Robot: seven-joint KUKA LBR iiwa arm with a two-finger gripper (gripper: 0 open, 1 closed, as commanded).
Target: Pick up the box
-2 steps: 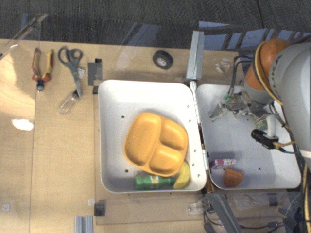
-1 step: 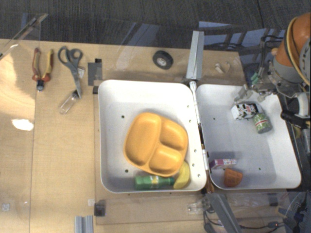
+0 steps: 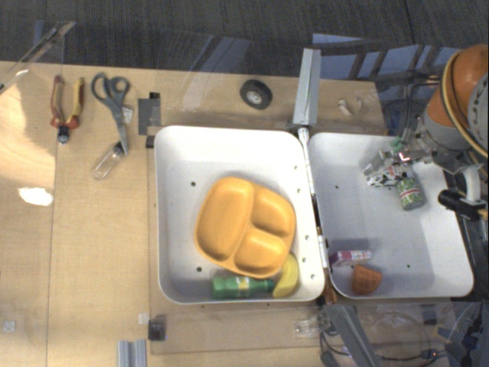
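A: Where was the box (image 3: 350,257)?

B: Flat against the right bin's (image 3: 458,277) near-left wall, beside an orange lump (image 3: 366,280).

A: And the end effector (image 3: 388,167)?

B: Farther back, next to a green can (image 3: 410,192). Couldn't tell if it was open or holding anything. Looked pre-approach; next it'd need to come nearer over the box.

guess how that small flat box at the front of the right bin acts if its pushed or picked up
The small flat box lies flat on the right bin floor, so it will likely slide, not roll. It looks thin and light, probably hard to get under. It sits beside the bin wall and an orange lump, so access seems tight.
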